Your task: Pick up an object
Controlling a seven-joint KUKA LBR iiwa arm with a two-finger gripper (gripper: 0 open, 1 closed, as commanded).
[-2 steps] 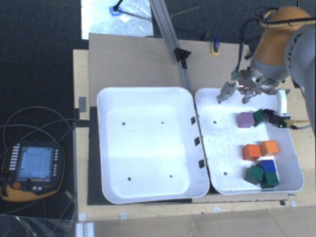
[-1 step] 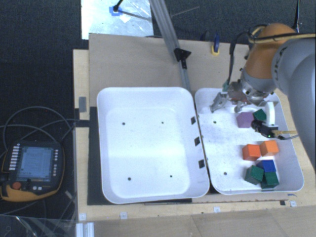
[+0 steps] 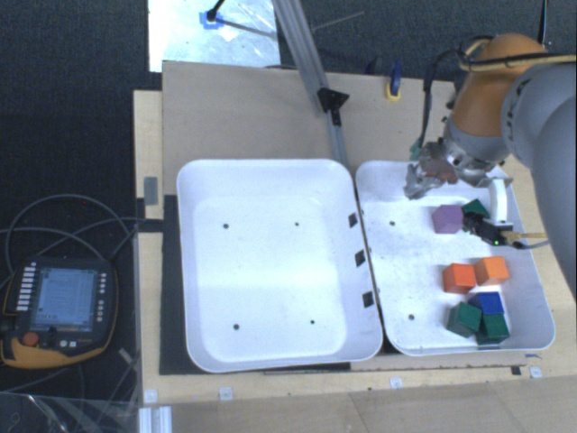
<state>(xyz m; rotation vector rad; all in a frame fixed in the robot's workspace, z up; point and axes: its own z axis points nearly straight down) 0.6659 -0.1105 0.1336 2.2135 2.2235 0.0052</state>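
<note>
I see the tool over the right bin's far edge, grip state unclear, just left of a purple cube lying flat, edges roughly square with the bin walls.

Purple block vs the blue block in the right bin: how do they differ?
The purple block is pale purple; the blue block is deep blue. The purple block lies alone near the bin's far side, just below the gripper; the blue block sits packed among green blocks in the near right corner. Both are small cubes in the right bin.
</note>
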